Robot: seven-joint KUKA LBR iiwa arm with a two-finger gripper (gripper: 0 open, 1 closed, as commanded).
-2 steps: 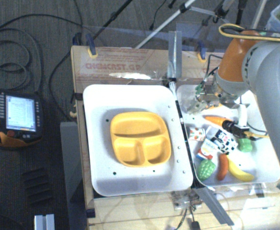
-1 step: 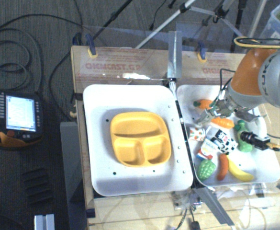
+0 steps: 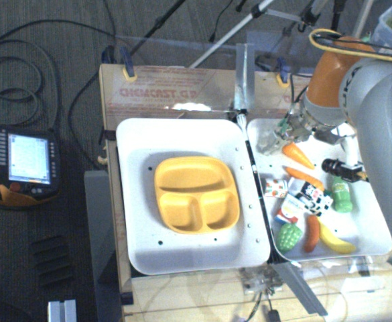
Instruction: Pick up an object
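The yellow divided tray (image 3: 197,194) looks like smooth, glossy plastic. The white bins (image 3: 135,200) look matt. The counter (image 3: 162,89) is bare wood.

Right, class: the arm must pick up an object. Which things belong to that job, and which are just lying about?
Job: claw; carrots; banana; green berry; right bin.

Lying about: yellow tray; left bin; handheld screen; cables.
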